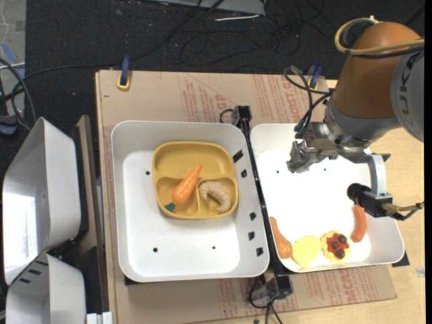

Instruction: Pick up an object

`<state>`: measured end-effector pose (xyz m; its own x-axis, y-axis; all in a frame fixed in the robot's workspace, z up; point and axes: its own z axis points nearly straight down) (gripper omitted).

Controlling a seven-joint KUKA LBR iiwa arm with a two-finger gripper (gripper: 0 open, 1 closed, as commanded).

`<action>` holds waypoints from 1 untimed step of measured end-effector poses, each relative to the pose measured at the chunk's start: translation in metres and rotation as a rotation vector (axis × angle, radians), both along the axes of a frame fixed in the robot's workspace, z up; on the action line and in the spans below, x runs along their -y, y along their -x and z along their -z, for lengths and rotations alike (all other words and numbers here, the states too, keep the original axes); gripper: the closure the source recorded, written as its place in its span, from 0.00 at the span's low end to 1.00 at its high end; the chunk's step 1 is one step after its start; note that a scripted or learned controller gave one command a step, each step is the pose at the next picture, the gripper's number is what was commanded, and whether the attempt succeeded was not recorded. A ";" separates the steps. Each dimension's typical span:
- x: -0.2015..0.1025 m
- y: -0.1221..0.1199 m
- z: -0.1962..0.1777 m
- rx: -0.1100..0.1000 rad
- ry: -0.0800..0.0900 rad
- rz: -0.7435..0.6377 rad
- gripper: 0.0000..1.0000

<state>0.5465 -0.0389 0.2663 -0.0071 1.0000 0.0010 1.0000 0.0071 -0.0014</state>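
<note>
Table (pixel 169 295) carries two shallow white bins side by side. Left bin (pixel 135 248) holds a yellow divided plate (pixel 196 150); a toy carrot (pixel 186 185) lies slanted across it, a pale curled shrimp (pixel 216 196) beside the carrot in the neighbouring section.

Right bin (pixel 317 201) holds four small things, all along its near edge and right side: an orange drumstick-like piece (pixel 279 239) against the left wall, a flat yellow disc (pixel 307 249) just beside it, a small tart with dark berries (pixel 335 245) touching or nearly touching the disc, and a red sausage (pixel 358 224) standing slanted just right of the tart.

Arm (pixel 374 73) reaches in from the right. Claw (pixel 302 158) hangs over the far left part of the right bin, above bare floor. Nothing visible between its tips; whether they are spread or pressed together, cannot tell from this angle.

All four things lie well apart from the claw, toward the near edge; the drumstick piece sits nearest, below it in the view
</note>
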 end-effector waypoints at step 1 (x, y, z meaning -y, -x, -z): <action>-0.061 -0.012 0.004 0.003 0.001 -0.001 1.00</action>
